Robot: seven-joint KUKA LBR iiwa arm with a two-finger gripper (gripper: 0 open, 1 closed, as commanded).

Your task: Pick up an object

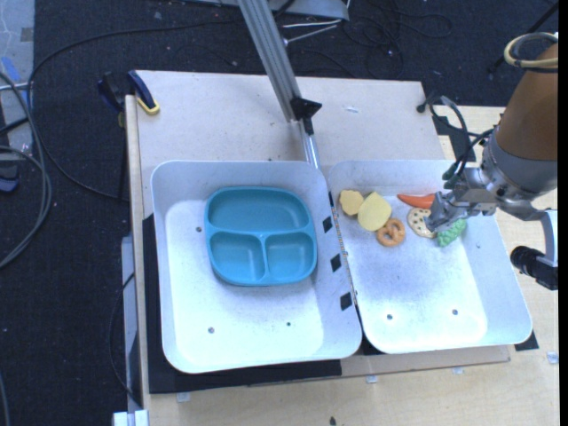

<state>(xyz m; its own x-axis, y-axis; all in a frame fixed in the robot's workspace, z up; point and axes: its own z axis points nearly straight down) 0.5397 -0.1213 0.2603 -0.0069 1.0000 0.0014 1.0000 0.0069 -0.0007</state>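
Gripper (441, 216) low in right bin (461, 313), over the toy food cluster; can't tell its state from this angle. Beneath and beside it: green piece (452, 232), round cracker (421, 222), orange carrot (414, 200). Further left, pretzel (390, 232) and two yellow pieces (366, 209). Left bin (177, 318) holds a blue divided tray (261, 236).

Toy foods (390, 218) clustered in right bin (461, 327)
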